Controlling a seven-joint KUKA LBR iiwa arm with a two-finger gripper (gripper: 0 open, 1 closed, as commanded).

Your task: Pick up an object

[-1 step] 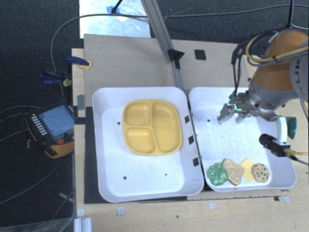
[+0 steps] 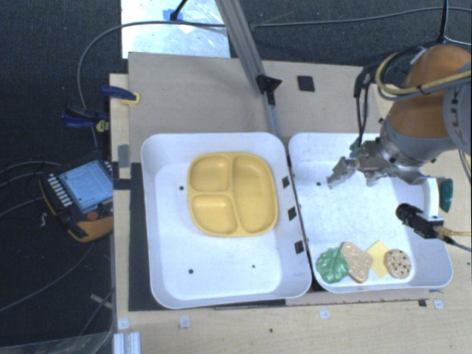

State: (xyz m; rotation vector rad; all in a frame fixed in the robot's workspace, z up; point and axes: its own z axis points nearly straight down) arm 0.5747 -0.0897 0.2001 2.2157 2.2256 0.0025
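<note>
While end effector (image 2: 345, 172) hovers over right bin (image 2: 313, 220), finger state unclear; food pieces (image 2: 363, 262) near front edge.

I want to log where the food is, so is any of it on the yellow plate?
No. The plate in the left bin is bare; the toy food lies in the right bin.

The arm (image 2: 431, 94) is cut off at the right edge; the gripper (image 2: 346, 169) looks too small to judge its opening.
</note>
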